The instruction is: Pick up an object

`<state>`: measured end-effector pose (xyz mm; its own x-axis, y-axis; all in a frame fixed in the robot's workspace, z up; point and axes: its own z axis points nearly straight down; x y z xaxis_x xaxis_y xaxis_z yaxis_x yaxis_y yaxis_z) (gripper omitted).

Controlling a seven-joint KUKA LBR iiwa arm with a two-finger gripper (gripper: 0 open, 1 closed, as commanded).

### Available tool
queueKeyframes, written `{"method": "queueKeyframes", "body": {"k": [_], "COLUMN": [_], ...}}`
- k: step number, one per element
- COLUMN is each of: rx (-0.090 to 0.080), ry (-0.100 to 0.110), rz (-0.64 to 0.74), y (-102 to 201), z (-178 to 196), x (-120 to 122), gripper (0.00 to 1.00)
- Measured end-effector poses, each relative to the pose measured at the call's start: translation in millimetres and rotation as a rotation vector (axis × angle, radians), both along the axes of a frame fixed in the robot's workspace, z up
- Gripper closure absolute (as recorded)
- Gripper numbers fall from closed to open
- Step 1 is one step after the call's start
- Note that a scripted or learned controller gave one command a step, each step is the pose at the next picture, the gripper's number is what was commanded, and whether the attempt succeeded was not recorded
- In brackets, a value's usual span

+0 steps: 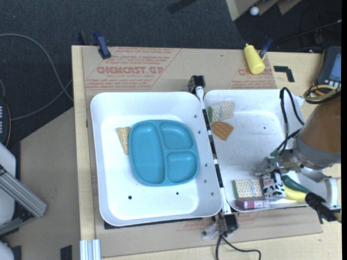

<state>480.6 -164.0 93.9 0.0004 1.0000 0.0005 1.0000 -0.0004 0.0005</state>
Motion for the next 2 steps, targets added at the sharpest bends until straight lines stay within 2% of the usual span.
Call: {"method": "queueKeyframes", "body": {"k": [1,2], "rx": [0.000,0.001], "ry": [-0.002,0.003], "rz": [0.002,0.002], "y": [61,126], "z": [136,121], "x": [89,85], "gripper": [1.00,1.00]}}
